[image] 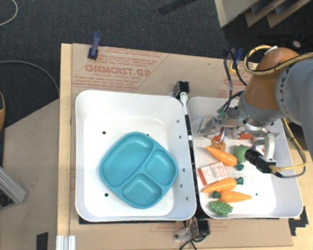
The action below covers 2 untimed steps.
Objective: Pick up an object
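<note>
Near edge of the bench: black clip and cable (197, 229) at the junction of the two bins, just below their front rims.

Left bin (88, 111): holds one blue three-compartment tray (138, 169), lying flat, slightly rotated, nothing in it.

Right bin (284, 203): toy food, clustered toward the front and middle. Front to back: green broccoli-like piece (220, 207) at the front rim; two orange carrots (236, 196) (219, 185) lying side by side, near touching; a small red-and-white packet (213, 172) beside the bin divider; a third carrot (221, 155) angled further back; a green piece (241, 153) just beside it. Small red item (245, 136) close under the wrist, too small to identify.

Arm (288, 77) enters from the right, orange band above the wrist. Gripper (219, 130) is low over the back half of the right bin, near the rear carrot. Fingers are a tangle of grey metal from this angle: cannot tell how far apart they are, and nothing is visibly between them.

Step, as judged: approach or descent onto a target, no grasp confirmed. Probable target is the rear carrot or the red item beside it.

Next move calls for: fingers straddling one object across its narrow axis, clear of neighbours, then close and lift straight up.
</note>
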Each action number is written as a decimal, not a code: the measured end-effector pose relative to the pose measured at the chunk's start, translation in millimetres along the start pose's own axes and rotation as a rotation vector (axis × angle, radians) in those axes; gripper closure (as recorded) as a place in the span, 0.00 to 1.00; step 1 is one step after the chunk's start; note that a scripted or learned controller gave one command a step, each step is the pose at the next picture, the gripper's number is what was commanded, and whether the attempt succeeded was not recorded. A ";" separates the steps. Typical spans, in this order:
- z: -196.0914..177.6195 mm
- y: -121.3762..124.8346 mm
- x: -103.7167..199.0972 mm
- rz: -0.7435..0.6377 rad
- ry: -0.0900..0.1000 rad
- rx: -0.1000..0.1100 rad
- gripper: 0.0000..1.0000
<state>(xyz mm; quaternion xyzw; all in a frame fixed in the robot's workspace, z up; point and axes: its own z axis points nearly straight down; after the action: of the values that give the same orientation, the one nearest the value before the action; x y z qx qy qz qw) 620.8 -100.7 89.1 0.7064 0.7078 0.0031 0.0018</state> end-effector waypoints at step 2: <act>4.0 -100.2 4.9 0.005 0.000 0.013 0.00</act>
<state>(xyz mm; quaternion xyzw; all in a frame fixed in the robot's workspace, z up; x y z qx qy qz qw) 520.6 -96.0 84.4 0.7082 0.7060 -0.0016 -0.0029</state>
